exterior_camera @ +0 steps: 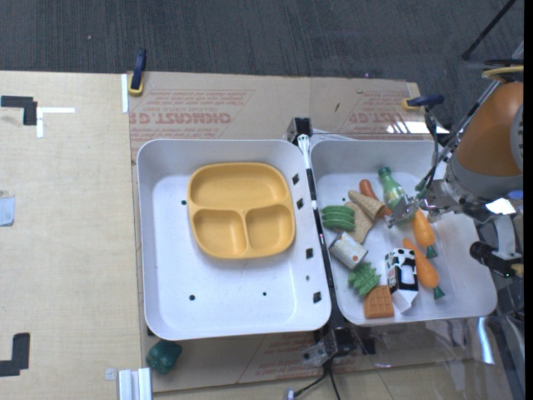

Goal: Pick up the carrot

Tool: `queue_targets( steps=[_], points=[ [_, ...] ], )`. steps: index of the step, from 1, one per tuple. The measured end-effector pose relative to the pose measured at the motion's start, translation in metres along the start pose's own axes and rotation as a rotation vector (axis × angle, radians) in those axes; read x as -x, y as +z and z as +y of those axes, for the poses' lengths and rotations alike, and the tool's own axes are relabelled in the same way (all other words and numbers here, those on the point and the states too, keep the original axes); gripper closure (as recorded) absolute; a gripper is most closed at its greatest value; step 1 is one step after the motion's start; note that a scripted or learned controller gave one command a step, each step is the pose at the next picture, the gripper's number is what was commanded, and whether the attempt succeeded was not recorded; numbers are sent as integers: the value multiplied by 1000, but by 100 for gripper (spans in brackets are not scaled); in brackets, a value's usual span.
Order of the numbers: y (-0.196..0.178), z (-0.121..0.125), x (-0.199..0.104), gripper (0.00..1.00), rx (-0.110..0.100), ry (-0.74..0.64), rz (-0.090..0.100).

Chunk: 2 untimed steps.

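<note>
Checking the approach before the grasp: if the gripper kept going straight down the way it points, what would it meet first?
Probably the carrot, lying directly beside the gripper in the right bin; depth is hard to judge from above.

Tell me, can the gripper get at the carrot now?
Probably yes. The gripper is right at one carrot in the right bin, with nothing lying over it.

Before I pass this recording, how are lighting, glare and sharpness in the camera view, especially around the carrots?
Camera view: lighting is even and shadows soft; the yellow three-compartment plate is crisp. The right white bin looks bright, slightly washed near its rim. The small toys are coarse: the orange carrot by the two-finger gripper blurs into it. A second orange carrot reads clearer. Strong glare sits on the arm's wrist.
</note>
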State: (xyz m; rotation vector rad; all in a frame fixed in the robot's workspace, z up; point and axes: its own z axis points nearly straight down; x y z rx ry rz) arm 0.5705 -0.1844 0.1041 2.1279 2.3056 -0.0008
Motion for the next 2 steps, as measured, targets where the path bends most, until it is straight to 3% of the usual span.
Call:
queue_targets(
  steps=[1,2],
  points=[
    [-11,2,1,100,6,3,-3],
    [-47,4,-57,100,-2,-7,1]
  ],
)
